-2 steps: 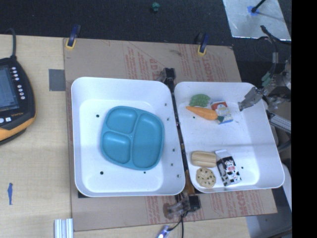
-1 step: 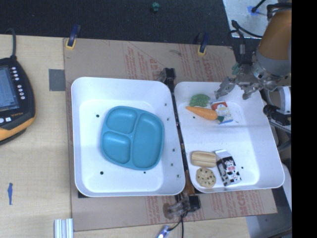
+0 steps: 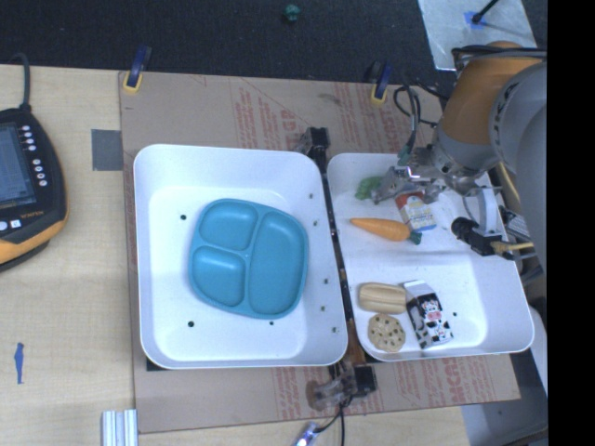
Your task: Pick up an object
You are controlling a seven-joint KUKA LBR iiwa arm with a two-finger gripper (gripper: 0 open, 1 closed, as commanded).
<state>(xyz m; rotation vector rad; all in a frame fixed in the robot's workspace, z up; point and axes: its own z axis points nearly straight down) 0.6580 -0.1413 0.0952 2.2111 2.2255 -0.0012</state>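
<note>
My gripper [image 3: 407, 184] is low over the back of the right bin [image 3: 502, 291], reaching in from the right. It sits just above a small white bottle with a red end [image 3: 420, 216] and right beside a green leafy toy [image 3: 370, 189]. An orange carrot [image 3: 379, 229] lies just in front of it. Near the bin's front are a tan bread roll [image 3: 382, 296], a round cookie [image 3: 386, 332] and a small black-and-white milk carton [image 3: 429, 315]. The gripper's body hides where it meets the bottle.
The left bin [image 3: 167, 193] holds a blue divided plate [image 3: 249, 258]. An orange-edged handheld controller [image 3: 23, 189] lies on the bench at the far left. Clamps [image 3: 137, 68] hold the cardboard sheet at the back.
</note>
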